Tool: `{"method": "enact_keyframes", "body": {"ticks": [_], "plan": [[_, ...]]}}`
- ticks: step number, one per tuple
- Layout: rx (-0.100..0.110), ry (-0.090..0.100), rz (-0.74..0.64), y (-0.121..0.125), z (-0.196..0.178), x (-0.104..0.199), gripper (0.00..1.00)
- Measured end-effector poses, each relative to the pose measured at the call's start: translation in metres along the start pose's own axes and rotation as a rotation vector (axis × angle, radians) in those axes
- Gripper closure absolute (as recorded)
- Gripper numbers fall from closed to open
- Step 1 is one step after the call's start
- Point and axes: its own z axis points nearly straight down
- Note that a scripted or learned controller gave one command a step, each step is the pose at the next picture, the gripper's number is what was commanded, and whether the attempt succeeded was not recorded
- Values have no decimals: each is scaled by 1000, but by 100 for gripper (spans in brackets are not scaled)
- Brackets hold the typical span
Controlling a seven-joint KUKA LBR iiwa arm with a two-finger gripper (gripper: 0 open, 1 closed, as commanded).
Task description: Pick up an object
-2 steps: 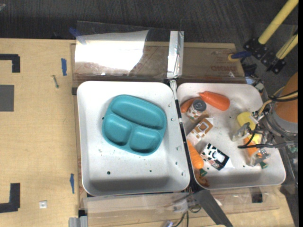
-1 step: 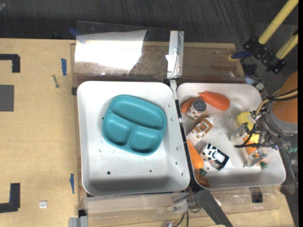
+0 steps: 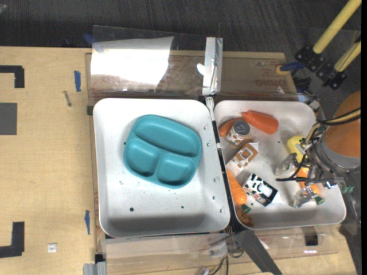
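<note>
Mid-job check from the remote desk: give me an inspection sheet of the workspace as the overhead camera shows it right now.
Surface: wooden bench bearing left white bin and right white bin, side by side.
Job's things: right bin holds an orange carrot-like toy, a small jar, a brown patterned box, a black-and-white box, an orange piece and a yellow item.
Clutter: teal divided plate in the left bin.
Grippers: end effector low over the right bin's right side; nothing seen between its fingers.
Cables: black cables around the wrist.
Surroundings: clear plastic sheet behind the bins; yellow poles top right.
</note>
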Motion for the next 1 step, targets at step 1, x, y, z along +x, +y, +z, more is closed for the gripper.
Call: {"method": "enact_keyframes", "body": {"ticks": [1], "plan": [[0,-1,-32,-1,0,2,0]]}}
